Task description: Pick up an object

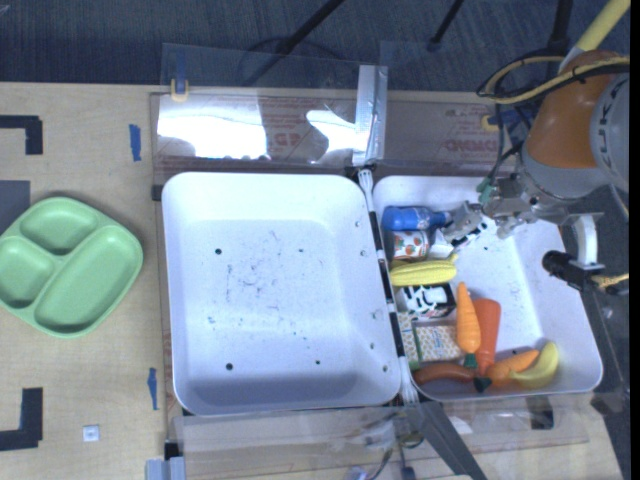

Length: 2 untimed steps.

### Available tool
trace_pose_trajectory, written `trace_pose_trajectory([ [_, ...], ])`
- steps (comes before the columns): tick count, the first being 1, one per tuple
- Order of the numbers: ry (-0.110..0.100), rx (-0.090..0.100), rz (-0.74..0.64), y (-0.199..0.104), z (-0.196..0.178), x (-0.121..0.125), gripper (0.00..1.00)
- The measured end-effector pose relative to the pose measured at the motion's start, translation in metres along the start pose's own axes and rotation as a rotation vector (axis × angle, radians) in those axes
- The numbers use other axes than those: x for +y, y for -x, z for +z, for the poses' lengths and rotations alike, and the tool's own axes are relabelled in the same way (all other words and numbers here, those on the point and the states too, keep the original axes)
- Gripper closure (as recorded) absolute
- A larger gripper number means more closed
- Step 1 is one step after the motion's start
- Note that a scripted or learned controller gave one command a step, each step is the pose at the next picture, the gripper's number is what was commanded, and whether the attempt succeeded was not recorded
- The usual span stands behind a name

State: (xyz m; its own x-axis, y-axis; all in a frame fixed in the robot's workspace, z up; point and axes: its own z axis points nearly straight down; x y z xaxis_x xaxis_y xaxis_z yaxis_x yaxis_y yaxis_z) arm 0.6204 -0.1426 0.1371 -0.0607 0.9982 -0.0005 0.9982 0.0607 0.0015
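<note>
While a green divided plate (68, 265) sits on the wooden surface (80, 118) well to the left of the right bin (575, 298), the left bin (275, 288) lies between the two, its right rim touching the right bin's left rim. Toys are heaped along the right bin's left side: a blue can (405, 218) near the far corner, a yellow corn cob (423, 273) just nearer the camera, a black-and-white block (430, 300) below that, and a speckled box (433, 341) nearer still. An orange carrot (467, 320) stands beside a red-orange pepper (488, 326), with a yellow banana (543, 363) against the right bin's near wall. A black-and-white toy (468, 230) lies just right of the can. The grey arm (575, 118) with its orange band reaches over the right bin's far edge, its tool (497, 208) poised just beside that toy; whether its fingers are parted or closed cannot be told.
</note>
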Motion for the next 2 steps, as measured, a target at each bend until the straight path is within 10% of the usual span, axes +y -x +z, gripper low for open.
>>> trace_pose_trajectory([
  [1, 0.000, 0.001, -0.164, -0.007, 0.049, -0.098, 0.00],
  [2, 0.007, -0.002, -0.162, -0.005, 0.038, -0.096, 1.00],
])
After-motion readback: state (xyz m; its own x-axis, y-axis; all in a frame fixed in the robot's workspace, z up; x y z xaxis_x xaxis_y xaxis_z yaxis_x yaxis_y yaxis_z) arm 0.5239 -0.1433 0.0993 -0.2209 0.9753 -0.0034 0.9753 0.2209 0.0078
